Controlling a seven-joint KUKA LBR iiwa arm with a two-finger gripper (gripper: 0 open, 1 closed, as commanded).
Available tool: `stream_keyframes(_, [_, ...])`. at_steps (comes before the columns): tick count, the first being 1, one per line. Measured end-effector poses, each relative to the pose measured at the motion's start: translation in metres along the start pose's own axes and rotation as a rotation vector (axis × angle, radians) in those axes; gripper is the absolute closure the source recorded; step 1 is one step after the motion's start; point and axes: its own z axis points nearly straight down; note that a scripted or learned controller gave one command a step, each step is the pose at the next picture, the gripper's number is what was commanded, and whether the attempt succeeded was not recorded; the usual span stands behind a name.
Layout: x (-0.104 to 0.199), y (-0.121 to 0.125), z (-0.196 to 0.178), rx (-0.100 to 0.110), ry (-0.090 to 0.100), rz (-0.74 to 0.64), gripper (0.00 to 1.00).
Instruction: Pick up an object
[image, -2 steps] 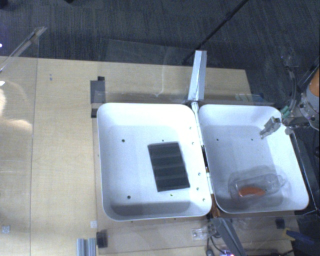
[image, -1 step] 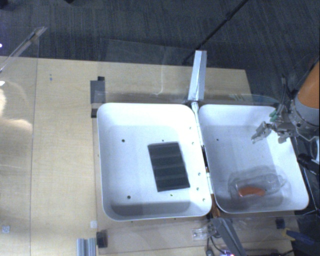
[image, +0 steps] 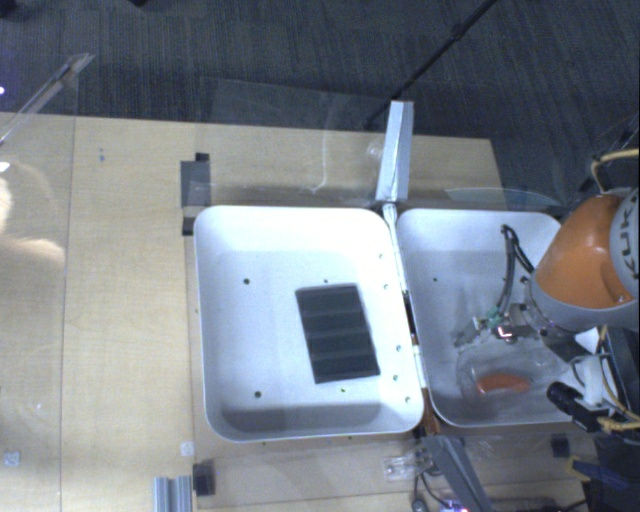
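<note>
You see the pale wooden surface (image: 110, 320) filling most of the frame, with dark carpet along the top. On it sit two shallow white bins side by side. The left bin (image: 240, 250) takes the centre of the frame, and on its floor lies a dark ribbed rectangular pad (image: 337, 333), slightly tilted, a little right of the bin's middle and well clear of every wall. The right bin (image: 450, 250) sits just beside it, their rims meeting along a line under a grey metal upright (image: 397, 150) that stands at the top centre.

From the right edge of the frame comes the arm, and its orange band (image: 585, 255) bulks large over the right bin's upper right part. Below and left of that band the grey wrist leads down to the end effector (image: 505, 330), which hangs over the right bin's middle, with a black cable looping above it. You cannot tell from this angle how its grasping parts stand.

Just below the end effector, in the lower part of the right bin, you find a small orange-red object (image: 503, 382) lying on the floor inside what looks like a clear, glassy shape. Nothing is visibly gripped.
</note>
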Motion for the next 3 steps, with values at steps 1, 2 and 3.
stream_keyframes(1, [0.013,0.08,0.002,-0.001,0.001,-0.016,0.0])
stream_keyframes(2, [0.014,0.083,-0.011,-0.007,0.0,-0.02,1.0])
stream_keyframes(3, [0.014,0.083,-0.011,-0.007,0.0,-0.02,0.0])
